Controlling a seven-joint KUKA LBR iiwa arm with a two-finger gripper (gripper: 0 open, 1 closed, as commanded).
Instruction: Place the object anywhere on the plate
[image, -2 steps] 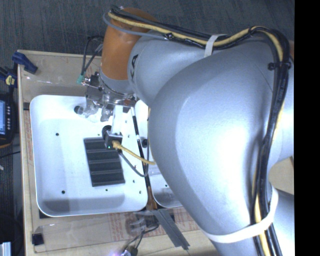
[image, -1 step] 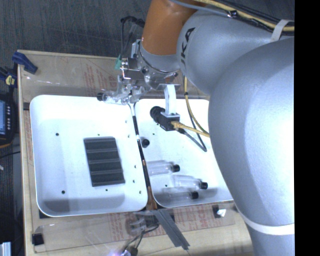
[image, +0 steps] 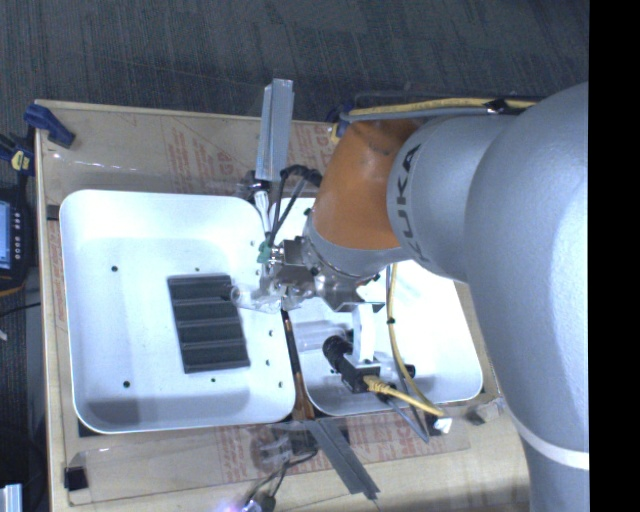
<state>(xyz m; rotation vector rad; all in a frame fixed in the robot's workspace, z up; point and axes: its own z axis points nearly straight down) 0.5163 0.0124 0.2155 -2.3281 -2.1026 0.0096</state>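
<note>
A dark, ribbed rectangular plate (image: 207, 322) lies flat in the middle of the left bin (image: 110, 240). My gripper (image: 248, 295) hangs just off the plate's upper right corner, close to the left bin's right wall. A small pale, glassy shape sits at its tip, too blurred to name. The grey arm with its orange band (image: 365, 195) reaches in from the right and hides most of the right bin (image: 455, 360).
The ridge between the two bins (image: 292, 365) runs right under the wrist. A yellow cable (image: 405, 395) and a black fitting (image: 345, 365) hang over the right bin. A metal bracket (image: 275, 125) stands at the bench's far edge.
</note>
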